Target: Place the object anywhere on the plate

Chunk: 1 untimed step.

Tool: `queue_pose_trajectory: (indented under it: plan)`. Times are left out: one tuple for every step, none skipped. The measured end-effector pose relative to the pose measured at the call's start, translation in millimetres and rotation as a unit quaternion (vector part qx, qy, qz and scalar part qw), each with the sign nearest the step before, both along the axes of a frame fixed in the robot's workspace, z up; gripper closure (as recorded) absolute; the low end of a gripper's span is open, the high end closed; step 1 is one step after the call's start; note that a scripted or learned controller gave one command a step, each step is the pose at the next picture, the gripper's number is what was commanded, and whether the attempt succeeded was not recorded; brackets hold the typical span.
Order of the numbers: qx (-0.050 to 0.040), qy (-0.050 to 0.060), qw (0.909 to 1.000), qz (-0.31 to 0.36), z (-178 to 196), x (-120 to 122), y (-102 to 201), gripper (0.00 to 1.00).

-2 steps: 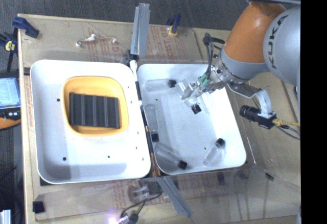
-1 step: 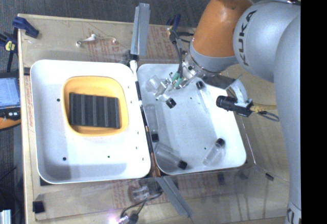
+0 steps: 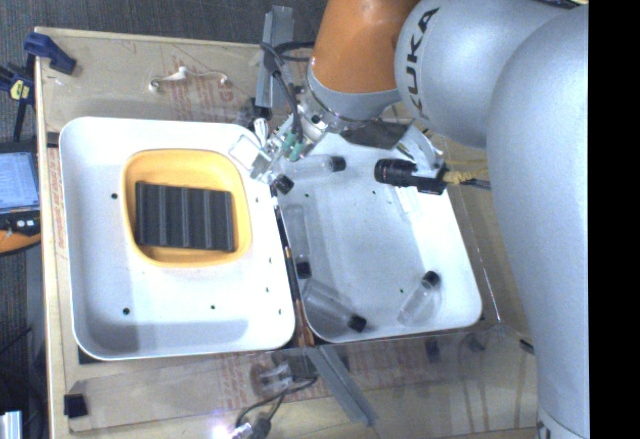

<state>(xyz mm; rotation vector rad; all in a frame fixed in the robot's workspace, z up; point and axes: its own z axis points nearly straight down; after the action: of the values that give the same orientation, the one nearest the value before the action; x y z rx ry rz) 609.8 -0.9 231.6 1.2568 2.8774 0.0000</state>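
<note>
While the gripper hangs over the inner edge between the two bins, whether it is open, closed or gripping anything cannot be told. The yellow plate lies in the left bin and carries one dark ribbed block. By this judgement, placement is not yet complete: three clear vials lie in the right bin, well apart from the plate. Count: two bins, one plate, one block, three vials visible, one arm. The counter bears both bins.
</note>
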Motion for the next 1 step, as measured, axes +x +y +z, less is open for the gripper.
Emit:
queue_pose_trajectory:
  plan:
    - [-0.0001, 0.0, 1.0, 0.0, 0.1, 0.0, -0.3, 0.0]
